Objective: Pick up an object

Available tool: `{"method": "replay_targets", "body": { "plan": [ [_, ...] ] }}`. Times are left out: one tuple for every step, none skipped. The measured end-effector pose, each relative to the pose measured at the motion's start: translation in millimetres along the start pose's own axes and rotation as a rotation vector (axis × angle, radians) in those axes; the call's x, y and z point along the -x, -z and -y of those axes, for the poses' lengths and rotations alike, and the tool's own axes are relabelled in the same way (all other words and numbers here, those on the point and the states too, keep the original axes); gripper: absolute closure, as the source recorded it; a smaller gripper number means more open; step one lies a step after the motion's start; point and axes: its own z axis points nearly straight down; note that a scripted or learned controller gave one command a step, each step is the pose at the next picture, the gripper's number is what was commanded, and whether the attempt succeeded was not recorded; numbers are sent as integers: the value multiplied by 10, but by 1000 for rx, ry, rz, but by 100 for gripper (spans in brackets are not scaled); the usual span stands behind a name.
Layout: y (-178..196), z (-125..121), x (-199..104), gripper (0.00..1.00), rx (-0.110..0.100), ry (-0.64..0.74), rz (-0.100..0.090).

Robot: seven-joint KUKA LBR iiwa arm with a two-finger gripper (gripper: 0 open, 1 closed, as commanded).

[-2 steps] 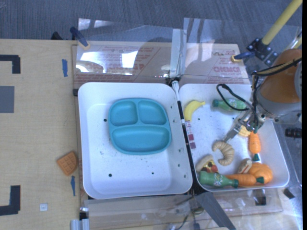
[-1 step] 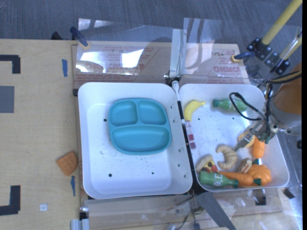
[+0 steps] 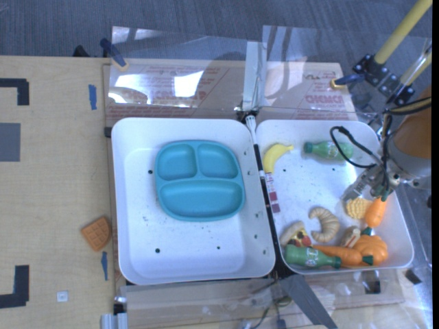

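My gripper [image 3: 374,187] hangs low over the right side of the right bin [image 3: 312,184]. Directly under it stands a small orange carrot [image 3: 375,212], whose upper end meets the gripper's tip. A yellow corn piece [image 3: 354,207] lies just left of that carrot. Whether the carrot is gripped is not visible. Along the bin's front lie a croissant [image 3: 325,223], a pizza slice [image 3: 296,236], a green bottle [image 3: 307,256], a long carrot [image 3: 341,253] and an orange pepper [image 3: 373,247]. A banana [image 3: 277,155] and a second green bottle [image 3: 325,149] lie at the back.
The left bin [image 3: 137,238] holds a blue divided plate [image 3: 199,180]. A brown waffle piece [image 3: 97,232] lies on the wooden bench left of the bins. Black cable [image 3: 350,146] loops over the right bin's back corner. Clear plastic panels stand behind both bins.
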Motion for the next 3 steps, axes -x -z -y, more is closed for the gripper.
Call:
{"method": "replay_targets", "body": {
  "plan": [
    [877,-240,-546,100,-2,-172,-8],
    [-116,584,-419,100,-4,77,-8],
    [1619,271,-421,100,0,140,-2]
  ]
}}
